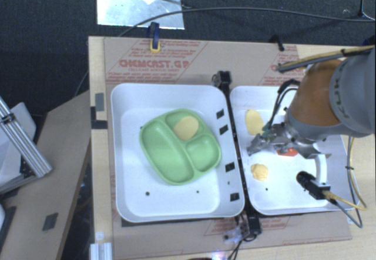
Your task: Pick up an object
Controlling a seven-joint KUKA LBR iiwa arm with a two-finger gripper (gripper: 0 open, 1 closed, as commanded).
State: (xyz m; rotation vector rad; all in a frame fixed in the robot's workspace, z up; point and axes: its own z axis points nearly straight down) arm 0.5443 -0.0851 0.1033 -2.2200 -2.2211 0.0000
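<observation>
The gripper hangs low in the right bin between 2 yellow pieces, jaw state indeterminable, touching neither; judged risk: a descent here closes on bare floor between them.

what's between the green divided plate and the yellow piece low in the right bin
In the camera view, between the green divided plate and the lower yellow piece lie bare white bin floor and the two bins' adjoining walls with black clips.

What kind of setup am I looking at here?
Likely a robot test bench in a lab: two white bins side by side, a green divided plate holding toy-like yellow food, and loose cables.
</observation>
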